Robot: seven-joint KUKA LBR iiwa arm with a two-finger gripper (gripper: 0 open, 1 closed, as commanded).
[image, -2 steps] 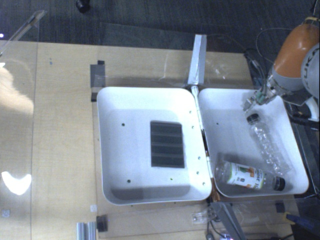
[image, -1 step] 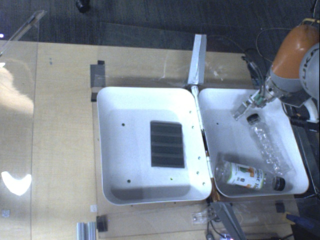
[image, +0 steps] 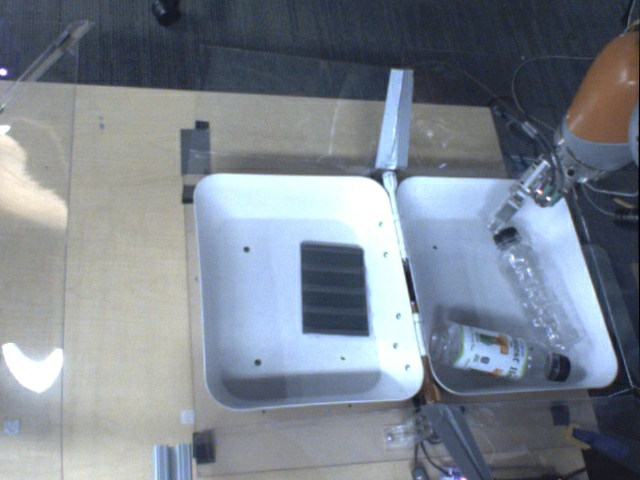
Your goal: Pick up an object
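Camera view looks down at a slant on a pale wooden bench (image: 110, 268) carrying two shallow white bins side by side. Nearest the lower edge, in the right bin (image: 450, 218), a clear bottle with a green and orange label (image: 492, 352) lies on its side against the bin's near wall, its dark cap pointing right. Just beyond it a second bottle of clear, ribbed plastic (image: 535, 288) lies along the right wall, its dark cap at the far end and its base close to the labelled bottle's cap. The left bin (image: 230, 268) is smooth moulded plastic with rounded corners and small holes in its floor; a dark, ribbed rectangular pad (image: 334, 288) lies flat near its middle. A grey strip (image: 395, 118) stands at the far seam where the two bins meet.

Farther back, the arm (image: 605, 98) reaches in from the right, its rounded orange band above a grey wrist, tilted down and to the left over the right bin's far corner. The gripper (image: 508, 208) hangs just above the clear ribbed bottle's cap. Its fingers look close together and small here; whether they are parted or closed cannot be told, and nothing is seen between them.
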